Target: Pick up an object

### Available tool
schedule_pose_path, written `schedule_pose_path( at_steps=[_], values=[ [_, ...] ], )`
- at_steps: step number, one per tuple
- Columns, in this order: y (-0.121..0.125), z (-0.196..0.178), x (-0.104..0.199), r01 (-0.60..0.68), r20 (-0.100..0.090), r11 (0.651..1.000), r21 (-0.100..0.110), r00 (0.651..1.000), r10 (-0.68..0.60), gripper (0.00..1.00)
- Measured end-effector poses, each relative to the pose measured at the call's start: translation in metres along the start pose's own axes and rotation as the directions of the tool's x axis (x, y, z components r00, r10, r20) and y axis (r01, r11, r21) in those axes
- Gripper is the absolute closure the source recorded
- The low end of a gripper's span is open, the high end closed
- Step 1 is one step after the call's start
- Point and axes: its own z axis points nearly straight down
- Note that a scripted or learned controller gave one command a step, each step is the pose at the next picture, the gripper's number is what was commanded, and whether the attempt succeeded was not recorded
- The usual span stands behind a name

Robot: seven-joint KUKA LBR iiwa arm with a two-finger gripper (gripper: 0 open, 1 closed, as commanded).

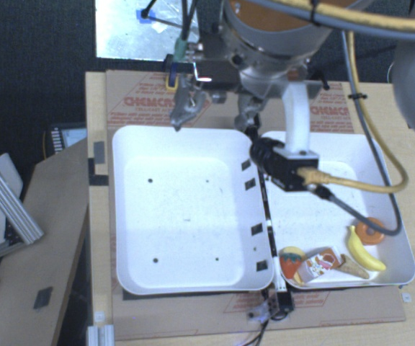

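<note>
While the gripper hangs high, a banana lies in the right bin.

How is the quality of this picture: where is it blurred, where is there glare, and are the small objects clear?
In the camera view, the arm near the lens is large and soft; the white bins wash out, the left bin most; a bright patch glares on the floor behind; the banana and the toys beside it in the right bin are readable but slightly soft.

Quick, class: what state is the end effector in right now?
End effector: cannot be told; it sits above the left bin's far rim, with nothing visibly in it.
</note>
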Motion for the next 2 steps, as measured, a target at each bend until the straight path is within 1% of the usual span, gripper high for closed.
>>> schedule_pose_path(
  at_steps=[1,2],
  values=[
    [0.000,0.000,-0.003,-0.004,0.001,1.000,0.001,1.000,0.004,0.00],
    [0.019,0.000,-0.003,-0.008,0.002,1.000,-0.001,1.000,0.008,0.00]
  ],
)
